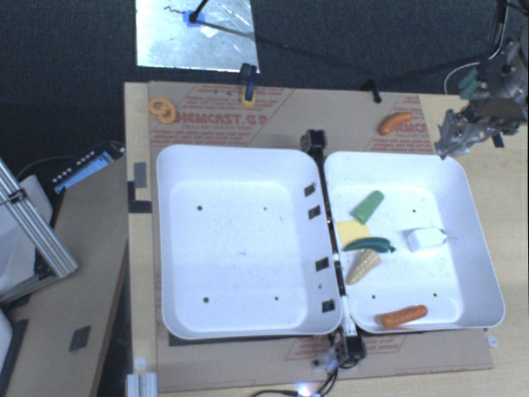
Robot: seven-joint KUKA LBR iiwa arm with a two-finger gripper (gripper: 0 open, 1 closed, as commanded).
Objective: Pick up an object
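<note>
Both bins are plain white, left bin [235, 238] and right bin [463, 246], each dotted with a few small dark holes, joined by a black hinge strip [326, 238]. In the right one: light green piece [368, 206], yellow block [351, 231], dark green pepper-like item [369, 244], tan corn cone [362, 265], white object [424, 239], orange-red sausage [402, 315]. Bench board [273, 114] is tan cardboard with red print, carrying an orange ring [162, 110], yellow-blue clamp [247, 85] and another orange sausage [394, 123]; floor is dark blue-grey with a shiny silver sheet [196, 23], gripper [463, 131] grey.
</note>
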